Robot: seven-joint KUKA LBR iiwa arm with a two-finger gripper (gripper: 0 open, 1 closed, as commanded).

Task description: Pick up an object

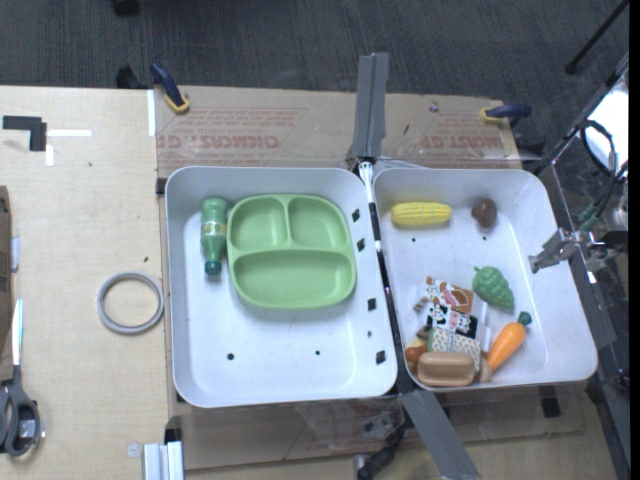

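Single fixed camera, mounted above the counter [80, 218] and tilted downward at a slant. Both white bins, left [190, 368] and right [560, 358], lay fully within its frame at moderate range, with dark floor [300, 18] beyond.

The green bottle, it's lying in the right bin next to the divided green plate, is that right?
Not quite. The camera view shows the green bottle in the left bin, not the right one. The rest holds: it lies beside the divided green plate, on the side away from the right bin.
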